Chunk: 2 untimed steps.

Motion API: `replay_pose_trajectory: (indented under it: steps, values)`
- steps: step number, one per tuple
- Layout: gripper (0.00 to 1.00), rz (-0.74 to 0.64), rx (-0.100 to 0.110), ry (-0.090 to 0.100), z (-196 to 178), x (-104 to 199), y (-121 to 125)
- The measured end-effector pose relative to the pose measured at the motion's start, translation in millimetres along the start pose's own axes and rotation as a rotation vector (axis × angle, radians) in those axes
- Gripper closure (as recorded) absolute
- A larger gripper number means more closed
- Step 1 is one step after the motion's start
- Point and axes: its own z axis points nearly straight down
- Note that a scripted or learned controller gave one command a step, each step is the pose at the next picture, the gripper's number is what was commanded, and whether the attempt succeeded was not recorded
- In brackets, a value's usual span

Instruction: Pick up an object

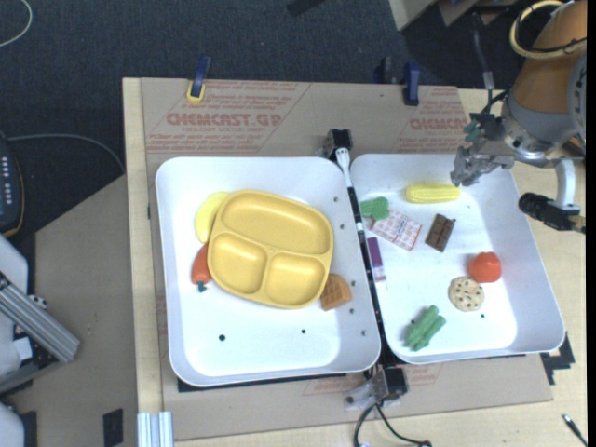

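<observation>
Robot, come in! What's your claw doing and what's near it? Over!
Gripper low over right bin's far end. Yellow corn just beside it, not held. Chocolate bar and tomato nearby, nothing blocking.

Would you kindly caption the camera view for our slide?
Hand poised beside the yellow corn in the right bin.

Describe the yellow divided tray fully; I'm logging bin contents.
The yellow divided tray looks like moulded plastic, with rounded corners and three compartments: one long, two smaller. It lies flat and slightly rotated in the left bin. It partly covers a yellow piece and an orange-red piece at its left; a waffle-like piece touches its lower right corner.
</observation>
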Motion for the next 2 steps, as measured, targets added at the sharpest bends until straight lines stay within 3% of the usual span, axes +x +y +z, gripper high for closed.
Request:
replay_pose_trajectory:
  steps: [1,2]
  values:
    - [1.0,0.0,0.0,0.0,-59.4,7.4,8.4]
    - [1.0,0.0,0.005,0.001,-68.3,7.4,9.4]
